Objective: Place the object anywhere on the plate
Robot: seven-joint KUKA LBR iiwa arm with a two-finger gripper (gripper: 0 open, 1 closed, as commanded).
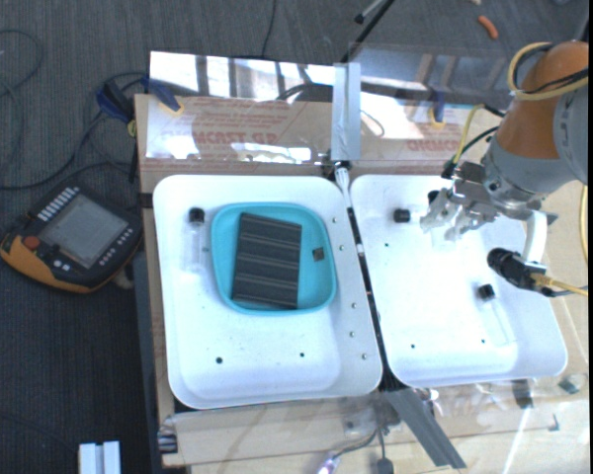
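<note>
Since the dark ridged block (267, 261) is already seen lying flat on the blue plate (222, 255) in the left bin (178, 363), the placing step is judged done. The gripper (453, 215) is held over the right bin (534, 349); whether its fingers are wide or narrow cannot be told.

One fixed camera looks down on me from above the desk (277, 131), tilted at a slant, so the far rim sits high in its picture and the near rim low. It stands far enough back to take in both shallow white plastic bins whole: the left bin (262, 368) and the right bin (474, 349), side by side across the middle. Dark carpeted floor (59, 383) shows around the desk on the left and along the top. My grey arm with its orange band (544, 117) comes in from the picture's right edge, over the right bin.
</note>
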